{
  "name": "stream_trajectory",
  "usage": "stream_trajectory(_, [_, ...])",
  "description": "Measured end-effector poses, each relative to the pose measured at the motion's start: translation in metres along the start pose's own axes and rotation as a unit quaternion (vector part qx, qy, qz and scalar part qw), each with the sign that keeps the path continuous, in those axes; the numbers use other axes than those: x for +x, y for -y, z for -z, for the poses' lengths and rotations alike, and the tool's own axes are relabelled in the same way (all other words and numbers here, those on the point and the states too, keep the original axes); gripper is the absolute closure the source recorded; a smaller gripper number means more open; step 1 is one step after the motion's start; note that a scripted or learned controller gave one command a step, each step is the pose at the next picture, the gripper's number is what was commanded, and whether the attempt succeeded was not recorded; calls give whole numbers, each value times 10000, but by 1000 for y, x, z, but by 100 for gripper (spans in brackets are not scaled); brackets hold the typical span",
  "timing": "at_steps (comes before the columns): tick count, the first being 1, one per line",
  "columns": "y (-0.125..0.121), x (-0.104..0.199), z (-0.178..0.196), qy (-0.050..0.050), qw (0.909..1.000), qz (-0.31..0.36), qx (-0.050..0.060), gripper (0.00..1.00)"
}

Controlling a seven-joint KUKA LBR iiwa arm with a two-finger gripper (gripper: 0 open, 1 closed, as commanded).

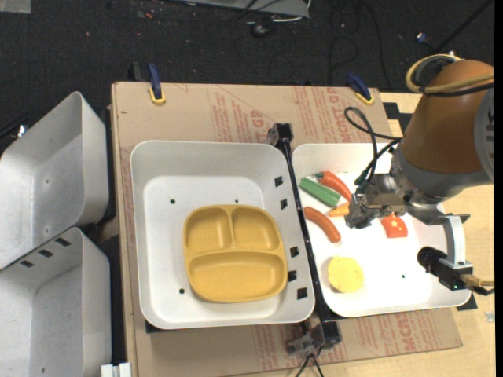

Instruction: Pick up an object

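**Mia:** Yellow round piece [345,274] sits lowest in the right bin [409,301], down and a bit left of the tool [363,210].

**Ben:** Which toy is it going for?

**Mia:** Maybe the orange sausage [323,224], just left of the tool. It looks light, smooth and slippery. I would pinch it across its thin middle so it cannot roll.

**Ben:** Is the tool open?

**Mia:** I cannot tell. It is dark and the arm hides it.

**Ben:** What else is close?

**Mia:** A green stick [319,190] and an orange-red stick [338,185] up-left, a red bit [394,226] just right. Far left is the yellow tray [234,252] in the left bin [157,234].
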State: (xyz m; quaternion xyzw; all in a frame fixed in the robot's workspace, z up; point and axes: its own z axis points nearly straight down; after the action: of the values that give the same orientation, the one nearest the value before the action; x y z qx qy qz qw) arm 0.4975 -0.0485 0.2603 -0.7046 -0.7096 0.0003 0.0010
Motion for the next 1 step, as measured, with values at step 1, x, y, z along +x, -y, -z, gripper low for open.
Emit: stream_trajectory(1, [5, 52, -19, 0, 10000, -5, 2, 100])
